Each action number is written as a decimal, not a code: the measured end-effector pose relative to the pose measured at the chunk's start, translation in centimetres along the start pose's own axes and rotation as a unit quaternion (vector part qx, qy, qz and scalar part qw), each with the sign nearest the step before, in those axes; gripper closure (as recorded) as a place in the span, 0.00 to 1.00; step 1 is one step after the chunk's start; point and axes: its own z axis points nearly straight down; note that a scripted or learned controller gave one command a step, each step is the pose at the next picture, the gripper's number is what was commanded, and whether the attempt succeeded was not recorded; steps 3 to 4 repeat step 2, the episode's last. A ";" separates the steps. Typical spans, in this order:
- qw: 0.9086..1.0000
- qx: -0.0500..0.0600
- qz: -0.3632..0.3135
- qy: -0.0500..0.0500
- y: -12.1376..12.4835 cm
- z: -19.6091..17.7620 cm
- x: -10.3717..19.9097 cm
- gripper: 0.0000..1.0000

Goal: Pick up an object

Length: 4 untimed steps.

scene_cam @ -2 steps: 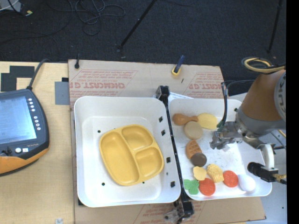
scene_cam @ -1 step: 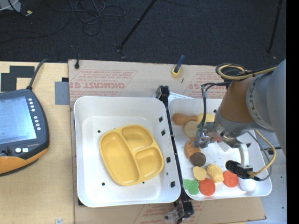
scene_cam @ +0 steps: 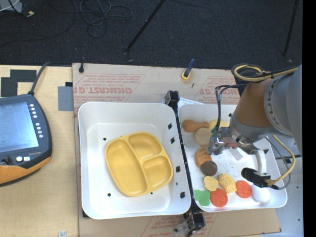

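Gripper [scene_cam: 216,146] (partly hidden) apparently touching brown bread roll [scene_cam: 202,157].

The arm [scene_cam: 269,105] hides much of the right bin [scene_cam: 281,199] and is cut off at the right edge.

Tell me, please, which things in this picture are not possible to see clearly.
- Tool, camera view: the arm's wrist covers it, so its fingers and any contact with the toys cannot be judged.
- Right bin, camera view: the arm hides its back right part.
- Small toys along the front, such as the green one and the white one: too small to identify.
- Pendant: cut off by the left edge.
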 end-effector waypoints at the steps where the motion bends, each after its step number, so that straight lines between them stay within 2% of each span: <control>1: 1.000 0.003 0.001 0.001 -6.3 -5.9 -2.2 1.00; 2: 1.000 -0.003 -0.006 0.002 -3.2 -14.7 7.8 1.00; 4: 1.000 -0.003 -0.006 0.002 -3.2 -14.7 7.8 1.00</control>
